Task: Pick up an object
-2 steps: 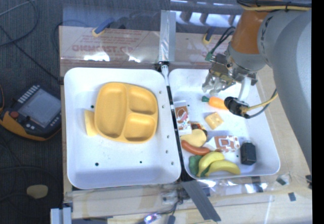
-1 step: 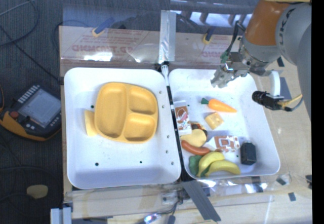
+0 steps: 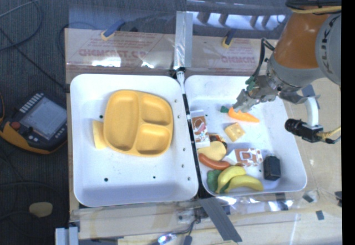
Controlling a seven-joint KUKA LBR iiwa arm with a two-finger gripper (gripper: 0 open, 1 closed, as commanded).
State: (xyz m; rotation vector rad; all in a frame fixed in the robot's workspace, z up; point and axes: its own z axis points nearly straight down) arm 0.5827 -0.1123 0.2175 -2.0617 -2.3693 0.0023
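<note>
Gripper [image 3: 244, 103] low over the toy carrot [image 3: 243, 116] in the right bin [image 3: 288, 149]; finger state unclear. Grasp and lift remain, apparently.

bench [image 3: 77, 39] bears two white bins [image 3: 83, 183] side by side

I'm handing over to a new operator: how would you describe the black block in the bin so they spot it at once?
Look at the right bin, the one crowded with toy food, and go to its near right corner. The black block sits there, just right of a red-and-white packet and beyond the bananas. It is the sole dark, boxy item among brightly coloured pieces.
</note>
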